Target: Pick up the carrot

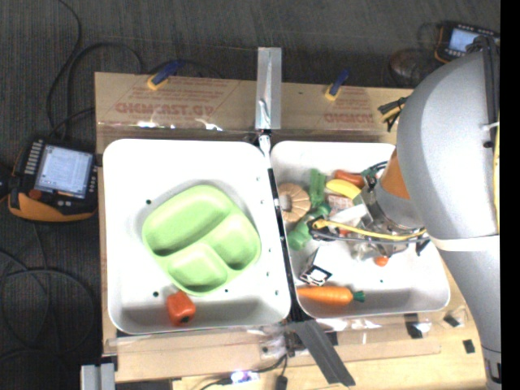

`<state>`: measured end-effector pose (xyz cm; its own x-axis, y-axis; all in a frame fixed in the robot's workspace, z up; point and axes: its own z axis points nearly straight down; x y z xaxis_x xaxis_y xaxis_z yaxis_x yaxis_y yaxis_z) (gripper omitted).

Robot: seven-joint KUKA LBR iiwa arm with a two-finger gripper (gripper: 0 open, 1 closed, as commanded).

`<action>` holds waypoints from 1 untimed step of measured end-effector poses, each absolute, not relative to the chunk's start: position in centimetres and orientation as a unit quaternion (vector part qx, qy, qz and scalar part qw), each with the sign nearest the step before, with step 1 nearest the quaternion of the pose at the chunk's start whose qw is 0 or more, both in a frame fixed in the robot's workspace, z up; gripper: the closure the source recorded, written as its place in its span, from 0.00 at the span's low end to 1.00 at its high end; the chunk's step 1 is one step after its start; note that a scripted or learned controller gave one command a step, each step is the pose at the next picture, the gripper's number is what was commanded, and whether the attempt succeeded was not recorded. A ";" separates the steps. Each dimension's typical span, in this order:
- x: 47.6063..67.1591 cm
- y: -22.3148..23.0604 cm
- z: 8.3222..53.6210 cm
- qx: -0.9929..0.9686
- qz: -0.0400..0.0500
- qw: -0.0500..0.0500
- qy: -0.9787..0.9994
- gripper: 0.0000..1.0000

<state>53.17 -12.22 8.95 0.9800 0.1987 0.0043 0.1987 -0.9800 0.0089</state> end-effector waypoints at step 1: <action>53.0 -12.2 9.7 0.995 -0.001 0.004 0.101 1.00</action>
<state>53.03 -12.21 9.73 0.9796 0.2008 -0.0024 0.2008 -0.9796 0.0086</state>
